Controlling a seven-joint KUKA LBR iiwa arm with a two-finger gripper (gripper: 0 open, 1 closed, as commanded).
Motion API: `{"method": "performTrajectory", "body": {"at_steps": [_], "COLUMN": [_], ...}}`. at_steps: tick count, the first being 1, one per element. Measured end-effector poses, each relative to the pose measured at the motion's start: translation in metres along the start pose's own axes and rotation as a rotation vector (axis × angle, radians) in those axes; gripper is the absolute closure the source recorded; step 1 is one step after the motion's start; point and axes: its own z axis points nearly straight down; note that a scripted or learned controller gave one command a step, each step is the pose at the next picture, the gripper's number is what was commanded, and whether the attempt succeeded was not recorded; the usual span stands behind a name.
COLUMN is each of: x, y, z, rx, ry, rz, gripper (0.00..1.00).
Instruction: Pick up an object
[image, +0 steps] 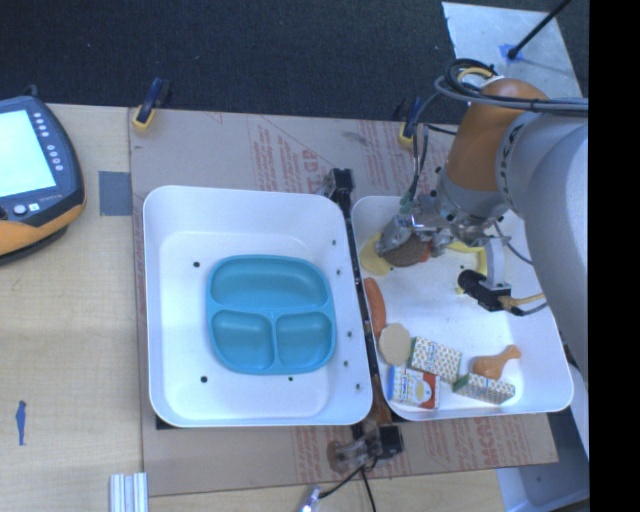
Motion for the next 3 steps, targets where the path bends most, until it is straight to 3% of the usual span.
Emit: {"method": "performTrajectory", "body": {"at_steps": [1, 2, 3], "x": [0.0, 0.053, 0.097], "y": [-0.002, -0.072, -0.109], "z": [-0.007, -0.1, -0.135], "rx": [0.014, -0.001, 0.0], "ry": [0.004, 0.001, 0.0], "rz": [-0.002, -0.004, -0.005], "gripper": [1.0, 1.0, 1.0]}}
